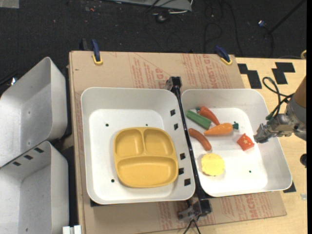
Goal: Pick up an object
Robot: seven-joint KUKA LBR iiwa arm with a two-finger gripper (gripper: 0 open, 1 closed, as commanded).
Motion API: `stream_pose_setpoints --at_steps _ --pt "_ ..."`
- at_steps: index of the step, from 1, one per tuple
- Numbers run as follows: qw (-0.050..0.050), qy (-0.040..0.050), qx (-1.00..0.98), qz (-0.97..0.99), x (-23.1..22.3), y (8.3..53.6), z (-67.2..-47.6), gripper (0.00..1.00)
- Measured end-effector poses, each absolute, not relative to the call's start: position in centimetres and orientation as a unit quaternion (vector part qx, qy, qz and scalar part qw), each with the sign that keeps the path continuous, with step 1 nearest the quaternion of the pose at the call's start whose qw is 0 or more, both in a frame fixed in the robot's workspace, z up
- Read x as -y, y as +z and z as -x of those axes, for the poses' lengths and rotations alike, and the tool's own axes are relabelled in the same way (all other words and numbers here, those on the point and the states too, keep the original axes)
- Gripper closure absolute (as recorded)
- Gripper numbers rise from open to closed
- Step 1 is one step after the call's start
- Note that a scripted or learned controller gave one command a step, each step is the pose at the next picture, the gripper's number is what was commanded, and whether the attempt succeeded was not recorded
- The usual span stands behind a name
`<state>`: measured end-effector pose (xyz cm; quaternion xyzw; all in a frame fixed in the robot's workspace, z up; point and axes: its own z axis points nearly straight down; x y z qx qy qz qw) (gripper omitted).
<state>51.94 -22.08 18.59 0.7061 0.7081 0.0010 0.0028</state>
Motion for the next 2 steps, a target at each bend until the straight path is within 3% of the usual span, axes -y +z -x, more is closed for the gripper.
stream_pose_setpoints --at_steps 2 --pt "0.003 0.0008 -0.708 -0.706 22.0 27.1 -51.8 1.00"
